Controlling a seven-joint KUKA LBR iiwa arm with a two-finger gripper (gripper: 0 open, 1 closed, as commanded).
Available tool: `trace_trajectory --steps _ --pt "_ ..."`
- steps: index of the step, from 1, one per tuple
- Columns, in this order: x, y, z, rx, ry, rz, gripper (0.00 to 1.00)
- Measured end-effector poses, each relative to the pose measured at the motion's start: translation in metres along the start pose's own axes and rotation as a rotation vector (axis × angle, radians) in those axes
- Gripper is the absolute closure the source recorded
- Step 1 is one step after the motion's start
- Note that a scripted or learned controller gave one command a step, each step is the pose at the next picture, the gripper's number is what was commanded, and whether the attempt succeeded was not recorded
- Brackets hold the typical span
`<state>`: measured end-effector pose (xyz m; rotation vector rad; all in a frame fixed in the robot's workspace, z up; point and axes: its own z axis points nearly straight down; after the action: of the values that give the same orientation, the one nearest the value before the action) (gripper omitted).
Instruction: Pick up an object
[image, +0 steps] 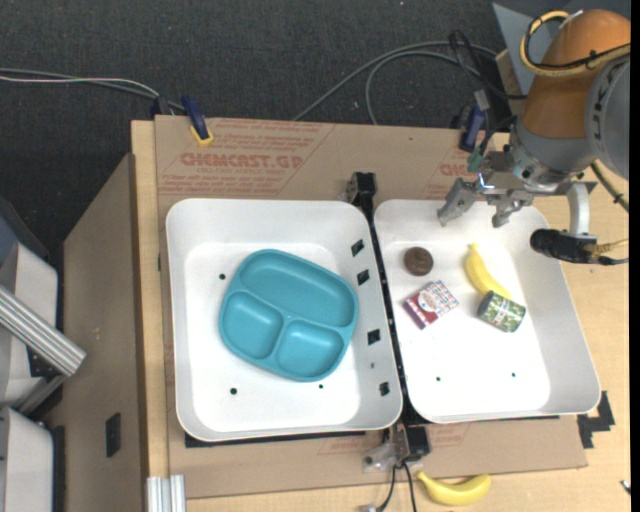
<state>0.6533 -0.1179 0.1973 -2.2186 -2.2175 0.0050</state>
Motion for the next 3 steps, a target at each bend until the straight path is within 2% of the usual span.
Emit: trace_trajectory --steps 2,3 --pt "-0.003 0.002 0.113 -0.002 0.000 -0.001 0.00" --pt "-0.003 0.003 0.098 -0.007 0.000 -0.001 1.00"
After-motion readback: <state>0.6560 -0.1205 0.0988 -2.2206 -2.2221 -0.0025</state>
